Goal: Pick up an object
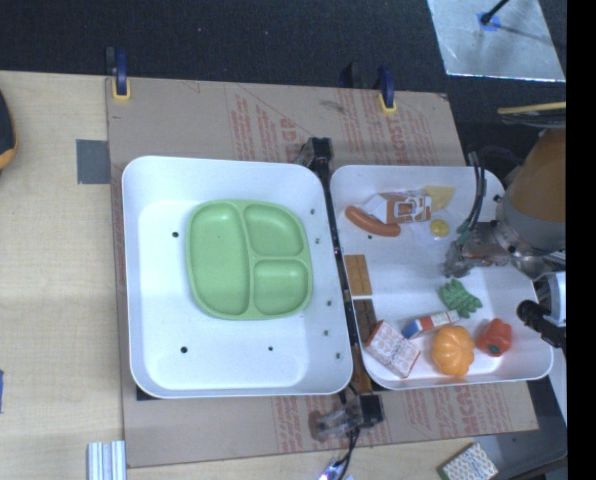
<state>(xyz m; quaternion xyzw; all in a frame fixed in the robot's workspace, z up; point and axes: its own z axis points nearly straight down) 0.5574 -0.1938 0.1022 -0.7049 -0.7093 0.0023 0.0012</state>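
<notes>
This is a robotics lab or test bench, not a home. A sheet of brown cardboard [278, 118] is fixed to the pale wooden tabletop [38, 288] with blue and yellow clamps [119, 73], and two shallow white bins [143, 268] are held side by side on it by metal brackets. A grey robot arm with an orange band [538, 193] reaches over the right bin, which holds plastic toy food such as a small orange pumpkin [452, 351]. The floor beyond is dark carpet [228, 18].

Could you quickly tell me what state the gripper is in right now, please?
Gripper: low in the right white bin, above the green leafy toy; its state cannot be told.
</notes>
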